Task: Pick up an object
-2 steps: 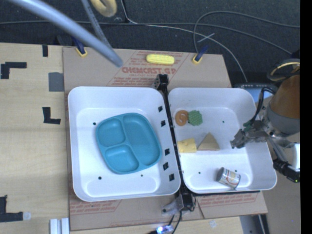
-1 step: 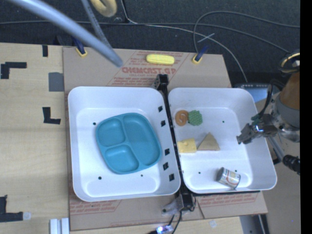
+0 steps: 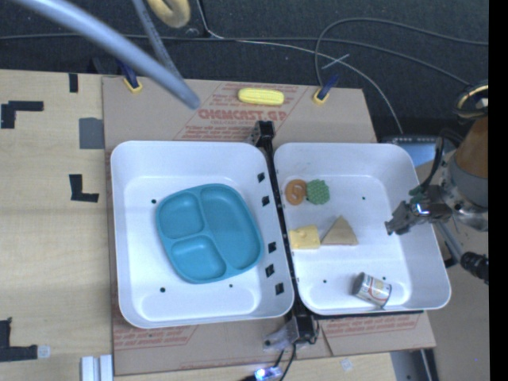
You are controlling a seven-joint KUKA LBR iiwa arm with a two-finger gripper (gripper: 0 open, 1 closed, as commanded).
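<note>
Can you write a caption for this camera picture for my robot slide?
Robot gripper hovers at the right bin's edge; blue tray fills the left bin.

My one camera sits fixed above the counter [image 3: 48, 213], looking down at a slant from a middling height. Both white bins [image 3: 127, 236] fit in frame side by side, and the arm [image 3: 468, 173] enters from the right edge.
</note>
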